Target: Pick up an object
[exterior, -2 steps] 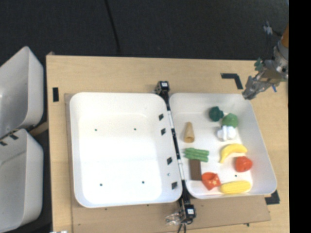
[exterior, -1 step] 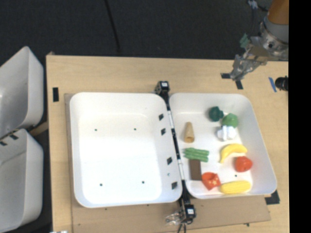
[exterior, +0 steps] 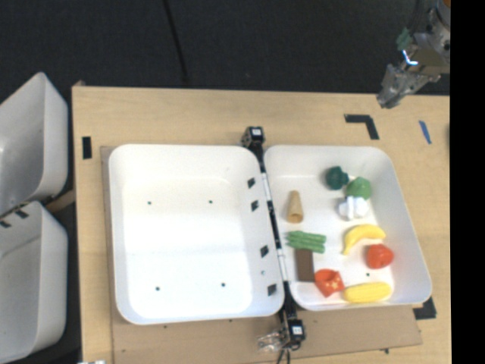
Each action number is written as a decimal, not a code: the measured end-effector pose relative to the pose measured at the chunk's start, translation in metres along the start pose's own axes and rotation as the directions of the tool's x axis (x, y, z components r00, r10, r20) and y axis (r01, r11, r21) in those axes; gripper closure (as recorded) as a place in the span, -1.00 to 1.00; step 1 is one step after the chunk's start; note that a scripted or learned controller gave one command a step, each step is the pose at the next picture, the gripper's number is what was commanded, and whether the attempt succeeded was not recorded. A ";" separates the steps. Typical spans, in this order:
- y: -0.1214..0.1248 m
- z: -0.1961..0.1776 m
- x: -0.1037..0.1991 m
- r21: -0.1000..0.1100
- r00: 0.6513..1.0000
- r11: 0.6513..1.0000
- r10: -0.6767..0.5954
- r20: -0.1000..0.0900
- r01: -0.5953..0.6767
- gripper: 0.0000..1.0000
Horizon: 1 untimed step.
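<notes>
I see my gripper (exterior: 399, 82) at upper right, grip state unclear. The banana (exterior: 362, 236) lies in the right bin (exterior: 405, 203); it's probably light, stiff, slick, so I'd pinch across its middle.

1. My gripper (exterior: 395, 91) hangs beyond the right bin's (exterior: 405, 203) far right corner, over the bench (exterior: 174, 116).
2. The left bin (exterior: 182, 233) touches the right bin.
3. The right bin holds the banana (exterior: 362, 236), tomato (exterior: 378, 256) and cone (exterior: 294, 206), cone leftmost.
</notes>
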<state>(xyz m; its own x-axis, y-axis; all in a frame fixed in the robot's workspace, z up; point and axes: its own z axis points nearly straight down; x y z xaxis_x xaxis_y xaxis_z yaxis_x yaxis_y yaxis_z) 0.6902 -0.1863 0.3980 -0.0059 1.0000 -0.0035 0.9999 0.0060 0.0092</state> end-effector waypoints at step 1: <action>-0.001 -0.019 -0.026 0.004 1.000 1.000 0.007 0.000 -0.007 1.00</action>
<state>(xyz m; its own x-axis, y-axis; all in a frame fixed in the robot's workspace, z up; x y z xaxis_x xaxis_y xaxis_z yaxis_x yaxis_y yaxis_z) 0.6896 -0.2125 0.4170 0.0013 1.0000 -0.0039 1.0000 -0.0013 0.0056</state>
